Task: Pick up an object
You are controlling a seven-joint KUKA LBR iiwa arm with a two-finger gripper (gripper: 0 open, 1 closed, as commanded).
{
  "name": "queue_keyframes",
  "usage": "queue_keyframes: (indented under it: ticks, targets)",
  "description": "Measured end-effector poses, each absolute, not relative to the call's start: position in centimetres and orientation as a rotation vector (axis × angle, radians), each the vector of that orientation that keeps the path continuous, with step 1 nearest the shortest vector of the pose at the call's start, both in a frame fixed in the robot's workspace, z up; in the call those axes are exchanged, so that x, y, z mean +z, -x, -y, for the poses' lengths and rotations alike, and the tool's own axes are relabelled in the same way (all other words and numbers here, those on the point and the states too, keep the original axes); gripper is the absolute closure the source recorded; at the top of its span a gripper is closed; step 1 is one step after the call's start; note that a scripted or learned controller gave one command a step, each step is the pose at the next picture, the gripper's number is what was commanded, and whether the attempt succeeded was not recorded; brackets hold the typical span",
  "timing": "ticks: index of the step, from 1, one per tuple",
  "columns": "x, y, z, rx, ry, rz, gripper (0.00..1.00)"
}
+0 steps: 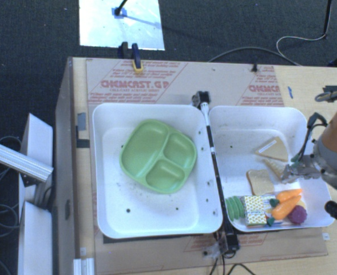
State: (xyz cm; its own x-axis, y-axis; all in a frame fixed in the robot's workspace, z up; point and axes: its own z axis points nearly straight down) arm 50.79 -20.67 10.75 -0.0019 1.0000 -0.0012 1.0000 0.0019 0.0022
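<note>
Here, in the camera view, two shallow white bins sit side by side on the bench. The left bin point(108, 171) contains a green divided plate point(158, 155), lying flat and slightly rotated, near the bin's centre. The right bin point(237, 125) contains the loose objects, grouped toward its near right area: a pale bread slice point(274, 149), a tan toast piece point(262, 182), a green pea pod point(234, 206), a small printed box point(256, 209), an orange carrot point(286, 204) and a purple item point(297, 213). The arm enters from the right edge. The gripper point(294, 169) is positioned low over the right bin, just beside the toast piece and above the carrot. Whether it is released or clenched cannot be determined from this view.
</note>
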Motion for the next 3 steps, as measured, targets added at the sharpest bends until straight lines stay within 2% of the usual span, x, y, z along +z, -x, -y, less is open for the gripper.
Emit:
queue_keyframes:
  ticks: [1,2,3]
  targets:
    - [10.7,-50.8,20.7,0.001,-2.218,-2.222,0.00]
    - [11.8,-50.9,20.7,0.003,-2.215,-2.221,1.00]
    - [11.8,-50.9,20.7,0.003,-2.215,-2.222,0.00]
